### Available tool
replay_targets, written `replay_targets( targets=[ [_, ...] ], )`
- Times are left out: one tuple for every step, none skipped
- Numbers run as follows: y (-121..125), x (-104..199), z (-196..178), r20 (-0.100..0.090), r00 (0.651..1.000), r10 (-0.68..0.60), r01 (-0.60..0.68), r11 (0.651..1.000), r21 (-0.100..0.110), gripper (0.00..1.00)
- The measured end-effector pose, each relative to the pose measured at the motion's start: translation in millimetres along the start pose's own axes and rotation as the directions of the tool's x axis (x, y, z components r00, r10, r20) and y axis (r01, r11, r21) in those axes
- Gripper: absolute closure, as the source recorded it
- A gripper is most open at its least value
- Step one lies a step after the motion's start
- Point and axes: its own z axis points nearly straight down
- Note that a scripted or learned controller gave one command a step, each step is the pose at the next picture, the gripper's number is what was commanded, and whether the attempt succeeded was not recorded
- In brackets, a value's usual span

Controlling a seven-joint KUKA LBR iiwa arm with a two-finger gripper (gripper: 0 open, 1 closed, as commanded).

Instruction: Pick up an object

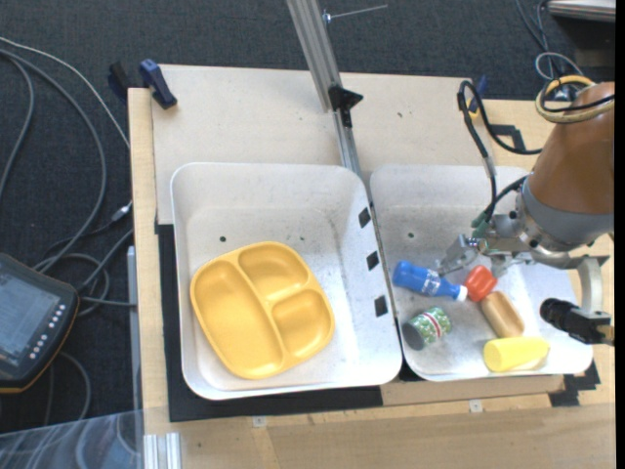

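Note:
The right bin point(430, 189) holds a blue bottle with a white tip point(427, 280), a red and tan hot-dog-like toy point(493, 301), a small green patterned can point(429, 325) and a yellow block point(516, 354). My gripper point(469, 252) hangs low over the bin's middle, just above and right of the blue bottle and next to the red end of the toy. Nothing shows between its fingers. The orange wrist band point(581, 164) and grey arm rise to the right and hide part of the bin's right side.
The left bin point(195, 189) holds a yellow three-compartment plate point(262, 308). A metal pole point(317, 37) slants down to the divider between the bins. Cables point(488, 130) run along the bench at the upper right. A blue clamp point(156, 81) sits at the bench's far-left corner.

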Motion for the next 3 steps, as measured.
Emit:
replay_targets(
  targets=[
    [0.1,-0.1,0.0,0.001,1.000,0.000,0.000,1.000,-0.001,0.00],
    [-2.9,2.5,42.6,-0.001,1.000,0.000,0.000,1.000,0.005,0.00],
    [-8.1,5.6,86.2,-0.001,1.000,0.001,-0.001,1.000,0.005,0.00]
  ],
)
